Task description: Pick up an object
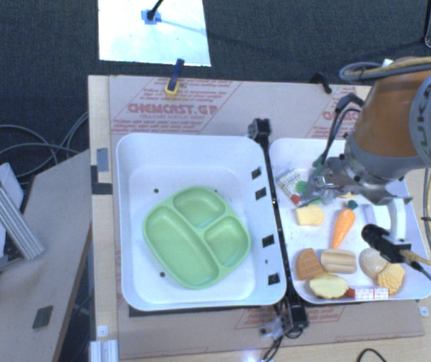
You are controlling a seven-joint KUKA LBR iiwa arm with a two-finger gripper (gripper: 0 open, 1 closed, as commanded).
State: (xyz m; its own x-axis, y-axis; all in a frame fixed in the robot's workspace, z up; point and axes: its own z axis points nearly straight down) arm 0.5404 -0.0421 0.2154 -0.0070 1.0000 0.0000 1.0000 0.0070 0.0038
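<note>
Two white bins [136,202] on a pale tan board printed with red lettering [172,108], against dark charcoal flooring. In the left bin, a light green divided plate [195,236]. In the right bin [287,153], toy foods: an orange carrot [342,227], a yellow cheese-like wedge [310,216], a brown roll [308,263], a tan bread loaf [338,261], a yellow potato-like piece [328,286], a cream and orange shell shape [391,278], a small packet in white, red and green [291,181]. Above, the grey arm with its orange band [398,123]. A yellow and blue clamp [174,78] at the board's far edge.
</note>
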